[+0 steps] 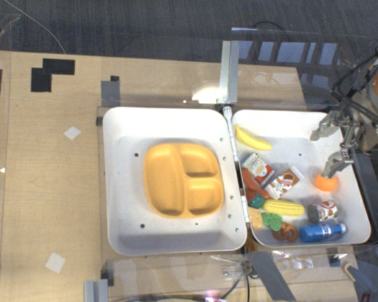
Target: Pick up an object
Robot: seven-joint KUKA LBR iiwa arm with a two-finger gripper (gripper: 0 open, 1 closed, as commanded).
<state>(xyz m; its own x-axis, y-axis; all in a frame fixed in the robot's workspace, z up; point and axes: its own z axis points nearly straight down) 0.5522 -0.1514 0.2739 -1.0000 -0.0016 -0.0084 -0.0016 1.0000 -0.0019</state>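
The right bin [290, 119] holds several toy foods. A yellow banana [252, 138] lies at its back left. Two small cartons [255, 167] [283, 181] sit near the middle, and a corn cob [283, 207] lies below them. A small orange fruit [326, 182] rests by the right wall. My gripper [329, 148] hangs over the right side of this bin, open, with nothing between its fingers. Its nearer fingertip [334, 165] is just above the orange fruit.
A can [322, 211], a blue bottle [321, 232], a green piece [271, 220] and a brown piece [286, 233] crowd the right bin's front. In the left bin [123, 168] lies a yellow divided plate [181, 178]. A metal post [229, 74] stands behind the bins.
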